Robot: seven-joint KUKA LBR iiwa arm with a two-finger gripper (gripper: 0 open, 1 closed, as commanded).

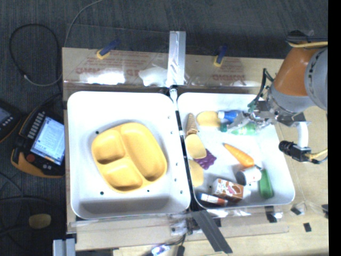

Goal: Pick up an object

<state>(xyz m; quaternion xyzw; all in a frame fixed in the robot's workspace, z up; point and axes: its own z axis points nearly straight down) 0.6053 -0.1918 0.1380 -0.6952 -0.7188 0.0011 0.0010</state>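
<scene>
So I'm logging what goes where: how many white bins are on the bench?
2. The left bin holds a yellow divided tray; the right bin holds the mixed small items, with the gripper over its far end.

Left bin [80,143]: holds a yellow plastic three-compartment tray [128,156], near its middle.
Right bin [285,180]: just beside the left bin, holding many small items.
Far side of right bin: blue-capped bottle [230,115], with the gripper [254,116] just to its right.
Middle: orange toy carrot [238,154].
Near side: small red-brown carton [230,189], green cylinder [265,186] to its right.
Left of bench: handheld screen pendant [42,143].
</scene>
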